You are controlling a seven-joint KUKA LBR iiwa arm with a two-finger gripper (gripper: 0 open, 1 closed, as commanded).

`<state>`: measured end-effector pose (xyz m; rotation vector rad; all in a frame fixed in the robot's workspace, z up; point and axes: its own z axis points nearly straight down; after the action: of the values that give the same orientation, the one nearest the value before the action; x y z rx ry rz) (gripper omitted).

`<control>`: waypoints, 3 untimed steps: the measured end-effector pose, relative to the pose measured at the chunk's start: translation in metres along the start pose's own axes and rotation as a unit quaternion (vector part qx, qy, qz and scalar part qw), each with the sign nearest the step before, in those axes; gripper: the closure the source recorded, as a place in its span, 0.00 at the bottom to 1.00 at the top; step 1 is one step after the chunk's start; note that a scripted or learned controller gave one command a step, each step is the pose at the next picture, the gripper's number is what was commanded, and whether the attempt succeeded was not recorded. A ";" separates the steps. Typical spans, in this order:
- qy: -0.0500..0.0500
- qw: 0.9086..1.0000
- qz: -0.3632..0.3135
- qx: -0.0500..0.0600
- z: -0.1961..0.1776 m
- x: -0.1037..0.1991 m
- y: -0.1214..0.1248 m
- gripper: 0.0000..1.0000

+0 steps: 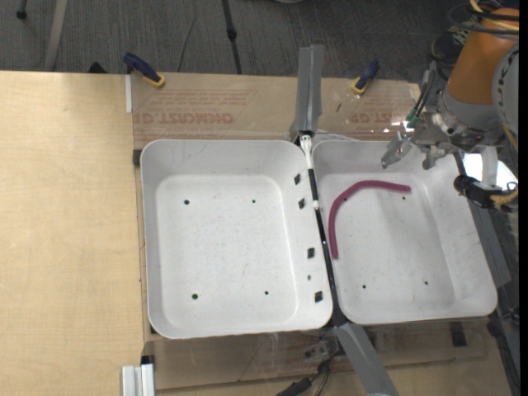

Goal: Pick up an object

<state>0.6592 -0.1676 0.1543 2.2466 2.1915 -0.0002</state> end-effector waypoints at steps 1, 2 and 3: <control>0.000 1.000 0.004 -0.001 0.060 0.000 0.001 0.00; 0.001 1.000 0.009 0.002 0.063 0.046 -0.081 0.00; 0.001 1.000 0.007 0.000 0.060 0.061 -0.015 0.00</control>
<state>0.6456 -0.1065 0.0939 2.2623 2.1765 0.0028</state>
